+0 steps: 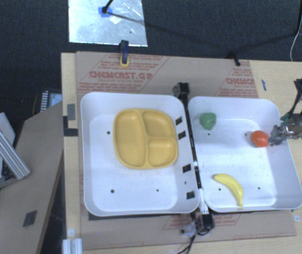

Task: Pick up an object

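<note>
In the right bin (277, 192) lie a green rounded object (208, 120) near the back left, an orange-red ball (259, 138) near the right wall, and a yellow banana (230, 187) toward the front. My gripper (275, 135) sits at the right bin's right rim, just right of the orange-red ball and close to touching it. Nothing shows between its tips.
The left bin (95, 184) holds a yellow divided plate (144, 137). A black hinge strip (190, 152) with clips runs between the bins. Cardboard (140, 74) lies under both bins, and a silver sheet (107, 14) lies behind the bench.
</note>
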Tool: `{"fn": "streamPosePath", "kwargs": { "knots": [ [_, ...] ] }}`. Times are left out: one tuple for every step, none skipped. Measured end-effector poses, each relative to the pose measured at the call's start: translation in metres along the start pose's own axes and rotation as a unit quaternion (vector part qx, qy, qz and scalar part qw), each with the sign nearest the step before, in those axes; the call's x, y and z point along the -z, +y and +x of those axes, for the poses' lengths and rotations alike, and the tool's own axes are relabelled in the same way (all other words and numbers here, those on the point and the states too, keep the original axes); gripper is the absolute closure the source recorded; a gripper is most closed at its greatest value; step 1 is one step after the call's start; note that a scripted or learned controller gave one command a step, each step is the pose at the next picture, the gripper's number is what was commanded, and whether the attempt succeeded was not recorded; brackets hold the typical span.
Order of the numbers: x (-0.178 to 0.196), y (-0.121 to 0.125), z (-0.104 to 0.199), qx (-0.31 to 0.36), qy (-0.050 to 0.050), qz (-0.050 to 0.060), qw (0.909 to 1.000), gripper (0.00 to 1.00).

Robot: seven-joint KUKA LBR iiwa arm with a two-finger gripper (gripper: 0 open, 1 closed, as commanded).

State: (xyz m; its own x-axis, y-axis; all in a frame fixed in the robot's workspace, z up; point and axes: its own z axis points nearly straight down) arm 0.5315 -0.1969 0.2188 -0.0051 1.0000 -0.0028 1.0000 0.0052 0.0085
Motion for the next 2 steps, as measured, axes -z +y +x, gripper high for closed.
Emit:
{"fn": "streamPosePath", "kwargs": {
  "knots": [
    [0.062, -0.001, -0.008, 0.0, 0.0, 0.0, 1.0, 1.0],
    [0.066, 0.012, 0.041, 0.002, 0.002, 0.002, 1.0, 1.0]
  ]
}}
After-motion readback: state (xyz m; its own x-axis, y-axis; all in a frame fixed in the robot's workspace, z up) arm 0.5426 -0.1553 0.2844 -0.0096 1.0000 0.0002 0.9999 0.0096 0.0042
